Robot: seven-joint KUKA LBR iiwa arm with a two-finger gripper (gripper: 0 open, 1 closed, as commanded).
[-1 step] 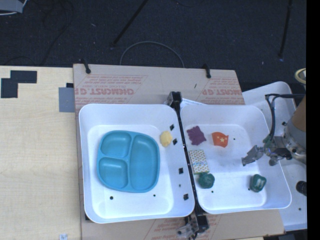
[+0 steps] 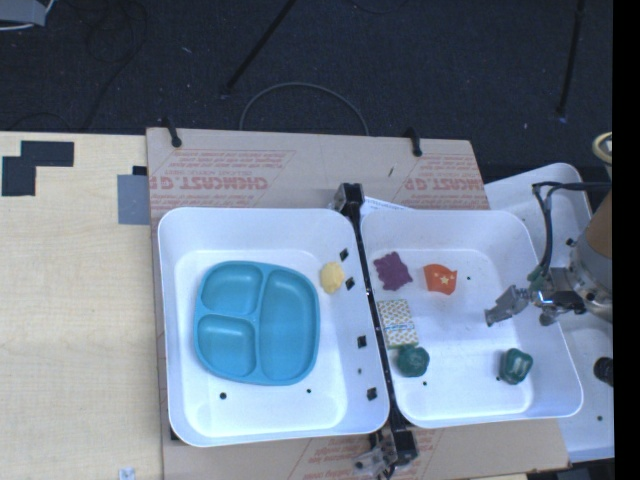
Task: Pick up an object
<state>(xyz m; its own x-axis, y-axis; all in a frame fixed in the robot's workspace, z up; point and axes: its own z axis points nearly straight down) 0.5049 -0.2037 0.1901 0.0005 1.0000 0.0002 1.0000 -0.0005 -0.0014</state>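
Bench view from above, as I see it from my remote station. Two shallow white bins sit side by side on a cardboard sheet printed with red lettering. The left bin holds a blue sectioned plate with three compartments, and a small yellow object lies just beside the plate's upper right corner, near the divider between the bins.

The right bin contains five loose items. A purple object lies toward the back left, with an orange-red object near it on the right. A checkered pad rests in front of the purple object, and a dark green round object sits just beside the pad's front edge. A second green object lies well apart from these, near the bin's front right corner.

The gripper reaches in from the right edge and sits over the right half of the right bin, behind the second green object and to the right of the orange-red object. I see no item between its fingers; the view is too small and blurred for me to tell how far apart they stand.
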